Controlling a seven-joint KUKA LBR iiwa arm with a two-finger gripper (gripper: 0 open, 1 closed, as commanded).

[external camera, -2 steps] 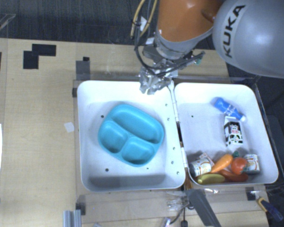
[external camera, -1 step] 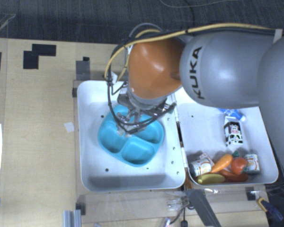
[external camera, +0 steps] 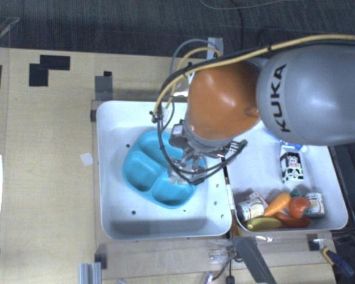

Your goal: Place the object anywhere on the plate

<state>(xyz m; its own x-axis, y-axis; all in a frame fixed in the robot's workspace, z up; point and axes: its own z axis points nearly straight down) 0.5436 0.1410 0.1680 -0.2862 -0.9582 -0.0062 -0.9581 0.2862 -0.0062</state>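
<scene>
1. Two white bins sit side by side; the blue plate lies in the left bin.
2. The gripper hangs over the plate's right edge, likely for release.
3. Its grip state and whereabouts of any carried object: cannot tell.

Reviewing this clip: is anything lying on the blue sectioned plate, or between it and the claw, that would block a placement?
Nothing visible does. The claw hangs directly over the blue sectioned plastic plate in the left white bin, and the plate's visible compartments look bare. The arm's wrist hides part of the plate's right side, so that area cannot be checked.
</scene>
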